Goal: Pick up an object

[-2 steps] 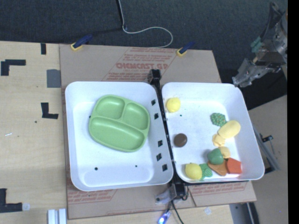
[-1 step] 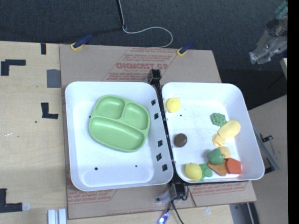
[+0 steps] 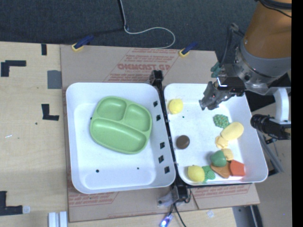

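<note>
Pincer (image 3: 208, 103) hovering over right bin (image 3: 199, 122), near green broccoli piece (image 3: 220, 121). Grip state: can't tell. Holding nothing visible.

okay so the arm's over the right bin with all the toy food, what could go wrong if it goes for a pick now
1. The end effector hovers above bare bin floor between the yellow ball and the green bumpy piece; a straight descent would likely grab nothing.
2. The pieces near the bin's front right corner are crowded and touching, so a grasp there may catch two or knock neighbours.
</note>
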You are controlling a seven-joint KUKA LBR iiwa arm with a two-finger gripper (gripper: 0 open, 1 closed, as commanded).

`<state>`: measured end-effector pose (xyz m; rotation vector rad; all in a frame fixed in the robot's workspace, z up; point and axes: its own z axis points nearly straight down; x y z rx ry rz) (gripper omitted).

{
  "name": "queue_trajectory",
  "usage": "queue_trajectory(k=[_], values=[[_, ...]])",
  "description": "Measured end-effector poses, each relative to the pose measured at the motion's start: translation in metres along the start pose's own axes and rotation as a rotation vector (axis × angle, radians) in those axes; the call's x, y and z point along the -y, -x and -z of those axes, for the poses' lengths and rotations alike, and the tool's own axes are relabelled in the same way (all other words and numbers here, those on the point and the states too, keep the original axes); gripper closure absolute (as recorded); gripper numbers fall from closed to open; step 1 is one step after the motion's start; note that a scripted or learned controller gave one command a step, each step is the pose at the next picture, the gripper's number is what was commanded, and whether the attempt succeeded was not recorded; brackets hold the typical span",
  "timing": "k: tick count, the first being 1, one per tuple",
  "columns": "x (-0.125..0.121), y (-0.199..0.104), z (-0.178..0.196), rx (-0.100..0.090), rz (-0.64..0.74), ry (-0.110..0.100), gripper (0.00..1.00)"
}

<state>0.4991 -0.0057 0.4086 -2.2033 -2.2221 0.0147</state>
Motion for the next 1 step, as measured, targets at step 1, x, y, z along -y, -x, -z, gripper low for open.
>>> queue_trajectory(k=[1], values=[[0.0158, -0.0688, 0.0073, 0.001, 0.001, 0.013, 1.0]])
